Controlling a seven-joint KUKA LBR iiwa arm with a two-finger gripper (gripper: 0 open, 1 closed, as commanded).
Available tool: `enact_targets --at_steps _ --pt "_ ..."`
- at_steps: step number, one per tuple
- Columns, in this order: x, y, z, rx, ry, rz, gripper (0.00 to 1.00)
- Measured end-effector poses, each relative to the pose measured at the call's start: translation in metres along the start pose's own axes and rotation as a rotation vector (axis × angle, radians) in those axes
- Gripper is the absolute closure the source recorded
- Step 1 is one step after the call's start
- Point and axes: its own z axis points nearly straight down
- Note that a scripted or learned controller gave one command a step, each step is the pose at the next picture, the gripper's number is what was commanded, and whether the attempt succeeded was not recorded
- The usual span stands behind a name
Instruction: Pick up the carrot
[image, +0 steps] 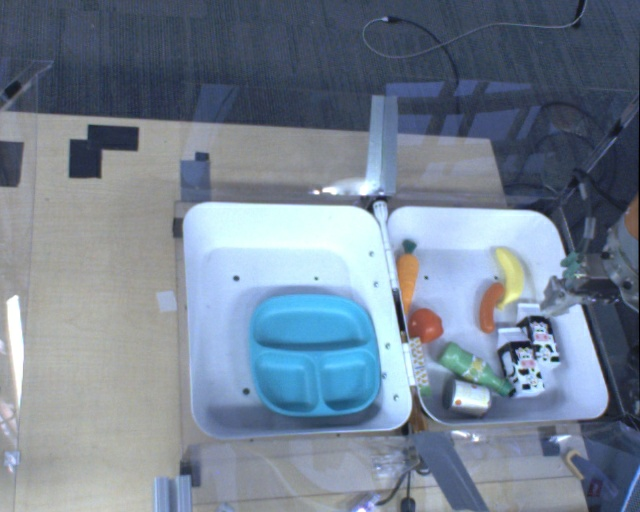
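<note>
The carrot (408, 276) is orange with a pale green top. It lies in the right bin (455, 238), along the left wall, pointing toward the front. My gripper (557, 297) hangs over the right bin's right rim, far from the carrot and beside the banana (510, 272). Nothing shows in its grasp.
A red tomato (426, 324) sits just in front of the carrot. Further right are an orange-red piece (489, 306), a green bottle (474, 367), a metal can (467, 398) and black-and-white cartons (530, 360). A blue divided plate (315, 352) lies in the left bin (230, 250).
</note>
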Motion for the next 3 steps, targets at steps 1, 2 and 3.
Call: enact_targets --at_steps 1,2,3 --pt "0.041 -0.01 -0.024 0.004 0.001 0.125 1.0" --pt "0.087 -0.009 -0.027 0.006 0.0 0.559 1.0" --pt "0.155 0.007 -0.014 0.01 -0.001 0.809 1.0"
